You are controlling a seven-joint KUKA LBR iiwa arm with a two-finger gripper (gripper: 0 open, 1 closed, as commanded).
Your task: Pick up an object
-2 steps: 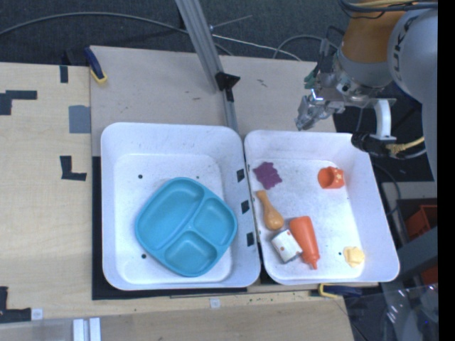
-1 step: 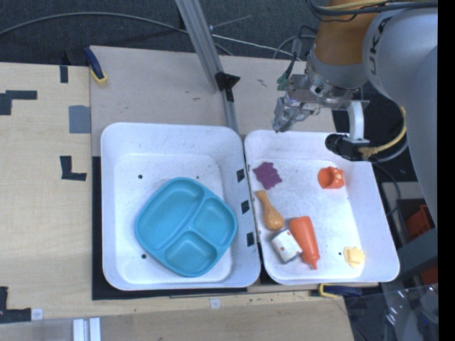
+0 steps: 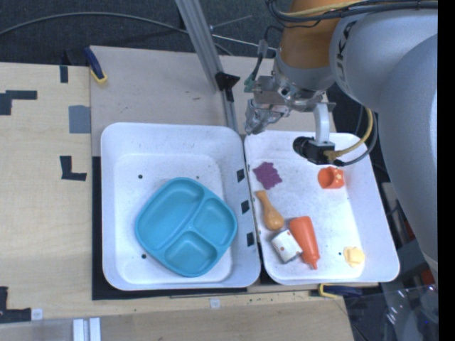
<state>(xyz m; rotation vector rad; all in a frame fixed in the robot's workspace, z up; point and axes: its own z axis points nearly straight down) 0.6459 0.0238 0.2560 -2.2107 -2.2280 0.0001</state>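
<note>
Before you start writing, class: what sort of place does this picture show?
Probably a robotics lab test bench: a grey arm reaches over two white bins holding a blue divided plate and small toys like an orange carrot, with tape marks on the bench.

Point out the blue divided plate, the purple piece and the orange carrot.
blue divided plate (image 3: 186, 226), camera view, centre ridge.
purple piece (image 3: 266, 174), camera view, its middle.
orange carrot (image 3: 306, 239), camera view, mid-body.
</note>
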